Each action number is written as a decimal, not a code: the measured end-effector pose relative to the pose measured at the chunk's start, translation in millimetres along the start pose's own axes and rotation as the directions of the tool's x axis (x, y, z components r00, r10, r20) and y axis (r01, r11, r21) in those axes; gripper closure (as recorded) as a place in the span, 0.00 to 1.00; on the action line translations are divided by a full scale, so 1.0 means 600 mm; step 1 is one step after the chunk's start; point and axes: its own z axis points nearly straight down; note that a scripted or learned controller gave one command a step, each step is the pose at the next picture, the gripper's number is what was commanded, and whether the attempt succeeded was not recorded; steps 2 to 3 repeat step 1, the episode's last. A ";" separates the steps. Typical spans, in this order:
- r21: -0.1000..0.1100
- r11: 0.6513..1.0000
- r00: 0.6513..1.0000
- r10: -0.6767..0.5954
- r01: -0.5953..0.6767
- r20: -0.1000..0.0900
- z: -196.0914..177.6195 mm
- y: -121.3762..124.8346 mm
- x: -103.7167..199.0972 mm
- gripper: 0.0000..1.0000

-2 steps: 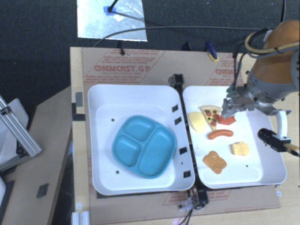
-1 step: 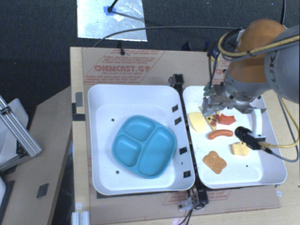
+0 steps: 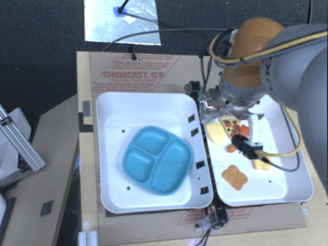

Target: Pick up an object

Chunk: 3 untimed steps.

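Note:
My gripper [image 3: 231, 118] hangs low over the back left part of the right bin [image 3: 292, 188], with the grey arm and its orange band above it. Right beneath it lie a pale yellow wedge [image 3: 216, 133], a speckled pizza-like slice [image 3: 229, 122] and a red-orange piece [image 3: 242, 130]. A small red bit [image 3: 231, 148] rests a little nearer the front. An orange-brown lump [image 3: 234, 177] sits apart at the bin's front. A yellow piece [image 3: 262, 164] lies to its right. The gripper's body hides whatever it may touch.
The left bin [image 3: 110, 117] holds a blue divided plate [image 3: 157, 159] in its middle. The wall between the two bins runs just left of the gripper. A metal sheet [image 3: 121, 14] lies behind the bench.

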 end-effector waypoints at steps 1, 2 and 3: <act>-0.001 1.000 1.000 0.001 -0.001 0.000 0.008 0.026 0.073 1.00; -0.001 1.000 1.000 0.001 -0.001 0.000 0.008 0.026 0.073 1.00; -0.001 1.000 1.000 0.001 -0.001 0.000 0.008 0.026 0.073 1.00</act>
